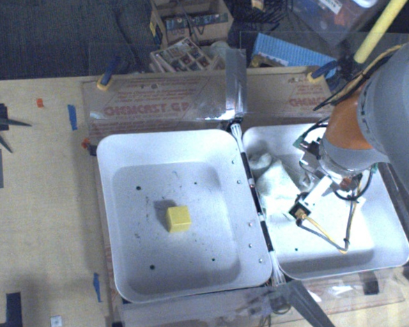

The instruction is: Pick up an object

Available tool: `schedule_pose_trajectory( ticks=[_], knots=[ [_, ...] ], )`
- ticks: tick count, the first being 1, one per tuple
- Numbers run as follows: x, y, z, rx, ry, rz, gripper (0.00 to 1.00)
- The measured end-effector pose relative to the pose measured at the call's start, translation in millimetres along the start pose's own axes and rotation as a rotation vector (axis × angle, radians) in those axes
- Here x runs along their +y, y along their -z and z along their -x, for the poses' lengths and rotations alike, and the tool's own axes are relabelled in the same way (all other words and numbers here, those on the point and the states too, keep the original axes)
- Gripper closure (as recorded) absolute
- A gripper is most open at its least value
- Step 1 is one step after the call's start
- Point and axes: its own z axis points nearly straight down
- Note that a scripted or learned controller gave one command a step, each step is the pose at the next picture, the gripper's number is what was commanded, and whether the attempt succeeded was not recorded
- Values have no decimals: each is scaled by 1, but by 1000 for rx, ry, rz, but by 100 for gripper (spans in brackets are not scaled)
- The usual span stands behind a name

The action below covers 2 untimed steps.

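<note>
A small yellow cube (179, 218) lies near the middle of the left bin (120, 158), alone on its speckled floor. My gripper (278, 179) hangs low over the left part of the right bin (385, 248), close to the wall between the two bins. It reaches there from the grey arm with the orange band (345, 132) at the right. The gripper looks pale and blurred against the white bin floor. A whitish patch (261, 161) sits just beyond it, and I cannot tell whether that is an object.
A cardboard strip (165, 102) runs along the back of both bins. The wooden bench (40, 206) stretches to the left with small blue and black marks on it. Boxes and cables crowd the space behind the bench.
</note>
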Motion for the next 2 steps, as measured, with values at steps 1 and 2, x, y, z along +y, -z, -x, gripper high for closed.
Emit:
schedule_pose_trajectory(
  ticks=[1, 2],
  knots=[
    [-70, 15, 54, -5, -66, -9, 100],
    [-87, 95, 46, -6, -347, -5, 100]
  ],
)
